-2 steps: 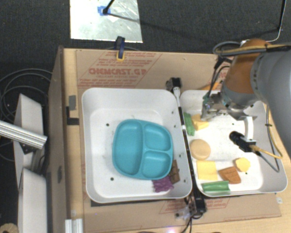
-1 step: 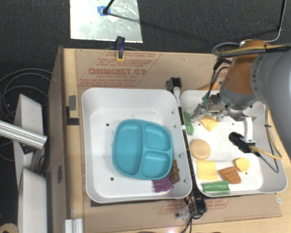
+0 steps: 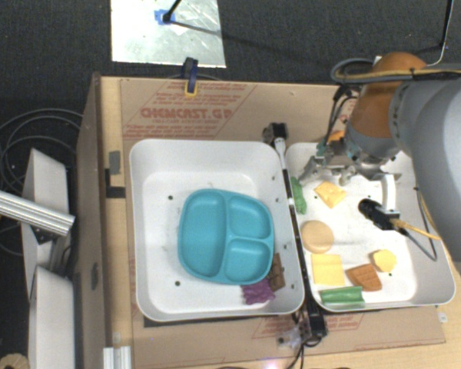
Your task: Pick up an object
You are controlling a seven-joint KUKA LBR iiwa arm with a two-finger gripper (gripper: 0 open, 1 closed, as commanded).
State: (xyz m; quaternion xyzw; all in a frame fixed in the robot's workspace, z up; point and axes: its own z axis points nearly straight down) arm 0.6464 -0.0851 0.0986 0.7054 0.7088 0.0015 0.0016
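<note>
My gripper (image 3: 332,174) hangs over the far left part of the right bin (image 3: 430,283), under the grey wrist with the orange band. Just below it in the view lies a yellow wedge (image 3: 330,195); whether they touch I cannot tell. In the same bin are a tan round piece (image 3: 318,237), a yellow square slab (image 3: 328,269), a brown piece (image 3: 364,277), a small yellow round piece (image 3: 383,260) and a green bar (image 3: 340,297) at the near edge. A green stick (image 3: 297,194) lies along the wall between the bins.
The left bin (image 3: 157,175) holds a blue divided plate (image 3: 225,236), with a purple lump (image 3: 255,292) and a dark brown piece (image 3: 276,275) at its near right. The arm covers the right bin's far right corner. A cardboard sheet lies under both bins.
</note>
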